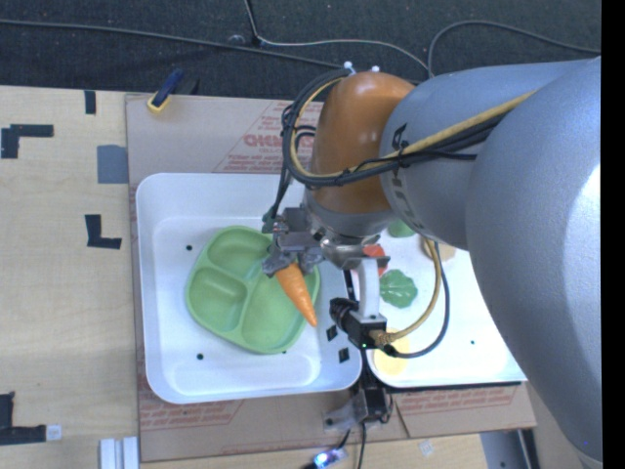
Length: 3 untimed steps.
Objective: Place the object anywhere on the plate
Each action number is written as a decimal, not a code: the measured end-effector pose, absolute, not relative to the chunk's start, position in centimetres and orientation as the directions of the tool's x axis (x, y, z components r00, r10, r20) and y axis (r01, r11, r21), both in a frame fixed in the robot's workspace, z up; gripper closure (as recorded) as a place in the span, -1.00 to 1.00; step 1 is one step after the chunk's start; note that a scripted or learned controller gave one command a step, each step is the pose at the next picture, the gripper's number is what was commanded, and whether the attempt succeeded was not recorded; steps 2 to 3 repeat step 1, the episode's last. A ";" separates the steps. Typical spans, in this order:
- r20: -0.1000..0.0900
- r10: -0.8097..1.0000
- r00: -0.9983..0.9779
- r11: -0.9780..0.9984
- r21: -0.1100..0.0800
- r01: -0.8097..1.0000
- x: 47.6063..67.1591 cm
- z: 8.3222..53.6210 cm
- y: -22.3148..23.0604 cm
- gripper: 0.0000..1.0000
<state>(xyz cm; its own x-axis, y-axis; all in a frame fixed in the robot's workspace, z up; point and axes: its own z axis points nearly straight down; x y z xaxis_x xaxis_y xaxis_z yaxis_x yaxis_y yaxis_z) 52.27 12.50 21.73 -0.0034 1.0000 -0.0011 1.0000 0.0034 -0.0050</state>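
The arm (469, 154) is reaching in from the right and is covering a big part of the right bin (469, 355). Its orange band (356, 140) is sitting above the wrist, w/ yellow and black cables looping around it.

The gripper (289, 259) is hanging over the left bin (156, 262), at the right edge of the green plate (234, 291). The plate is a divided one w/ three compartments, and it is lying approx. in the middle of the left bin.

The carrot (296, 291) is orange and is pointing down and a bit to the right. Its thick top end is sitting right at the dark fingertips, and its pointed end is lying over the plate's right rim. The fingers are looking closed in on the top of the carrot, so the claw is seeming to grip it w/ only a narrow opening. I cannot tell if the carrot is touching the plate or is hanging just above it.

In the right bin, a green leafy object (397, 287) is lying just beside the gripper body, and a yellow object (391, 362) is showing near the bin's front edge. A small red-orange piece (376, 253) is also peeking out beside the wrist.
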 end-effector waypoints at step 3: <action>-0.001 1.000 -0.002 0.002 -0.004 1.000 52.3 21.8 12.4 -1.00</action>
